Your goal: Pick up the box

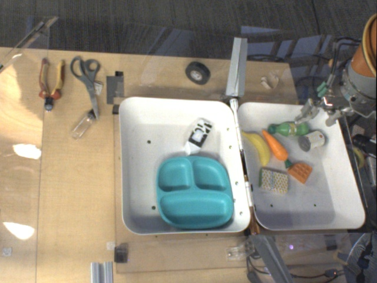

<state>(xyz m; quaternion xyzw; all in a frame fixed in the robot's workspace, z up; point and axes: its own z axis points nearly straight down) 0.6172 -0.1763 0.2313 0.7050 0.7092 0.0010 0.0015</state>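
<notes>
The box point(199, 136), small and white with black print, lies tilted in the left bin point(135, 158), just above a teal divided tray point(194, 191). My gripper point(320, 114) hangs over the back of the right bin point(347, 199), far to the right of the box. Its fingers are open with nothing between them. It sits just above a green bottle point(287, 129) and a grey cylinder point(313, 140).
The right bin also holds a banana point(259, 147), a carrot point(275, 145), an orange waffle block point(300, 171) and a speckled pad point(274, 180). On the bench at the back left are pliers point(49, 82), scissors point(88, 78) and a tape roll point(198, 72).
</notes>
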